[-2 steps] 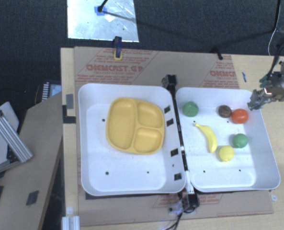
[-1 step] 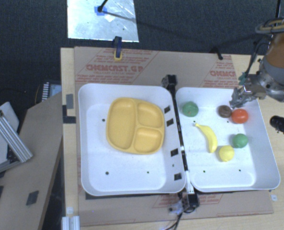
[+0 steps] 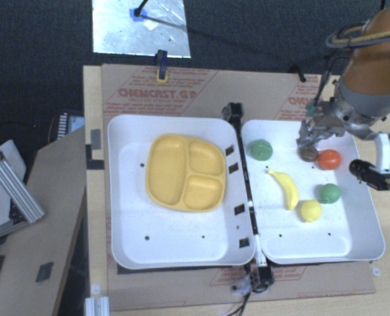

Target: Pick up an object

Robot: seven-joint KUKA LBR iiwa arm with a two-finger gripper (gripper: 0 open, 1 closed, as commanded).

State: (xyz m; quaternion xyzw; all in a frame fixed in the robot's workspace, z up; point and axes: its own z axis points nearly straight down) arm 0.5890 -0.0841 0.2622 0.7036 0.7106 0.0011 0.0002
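1. The grey arm's two-finger tool (image 3: 309, 142) is hanging low over the right-hand shallow white bin (image 3: 362, 245), in its far part, directly above a small brown rounded object (image 3: 308, 153).
2. Whether the tool is spread or pressed together, I cannot tell; the wrist is hiding the tips, and nothing is visibly sitting between them.
3. The brown object is lying on the bin floor, just beside an orange-red round fruit (image 3: 329, 158), which is lying on its right.
4. Taking the brown object as landmark: a green round fruit (image 3: 261, 150) is resting well to its left, a yellow plastic banana (image 3: 285, 188) below and left, a yellow lemon-like ball (image 3: 310, 210) further below, and a darker green ball (image 3: 328, 193) below and right.
5. A yellow divided plate (image 3: 185, 172) is sitting in the left-hand white bin (image 3: 125, 242), far left of the landmark.
6. Risk, as I judge it: the orange-red fruit is crowding the brown object, so a closing tool may be nudging it away, or pinching both and dropping them.
7. A small rounded target may also be slipping out during the lift.
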